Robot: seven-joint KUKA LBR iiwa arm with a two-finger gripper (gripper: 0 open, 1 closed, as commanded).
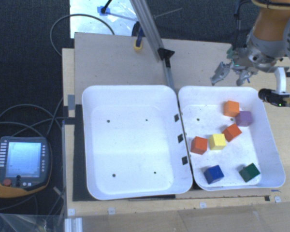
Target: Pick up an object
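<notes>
Seven small blocks lie in the right bin (268, 129), which sits at the right side of the surface (116, 62). An orange block (231, 108) lies nearest that bin's far edge, with a purple block (244, 118) touching it on the near right. Toward the bin's middle, a red-orange block (232, 132) sits just beside a yellow block (217, 141), and an orange-red block (198, 145) touches the yellow one on its left. Near the bin's front edge a blue block (213, 174) and a dark green block (250, 172) lie apart from each other and from the rest.

The gripper (233, 75) hangs over the bare surface just beyond the right bin's far edge, above none of the blocks. Its two fingers (220, 74) stand apart with nothing between them. The grey arm with its orange band (275, 8) rises from there toward the far right corner.

The left bin (130, 93) touches the right bin along its side. A slanted metal pole (147, 21) crosses the far part of the surface and ends near where the two bins meet. On the floor off the surface's left edge lies a handheld control pendant (20, 164) with a screen, cables looping around it
</notes>
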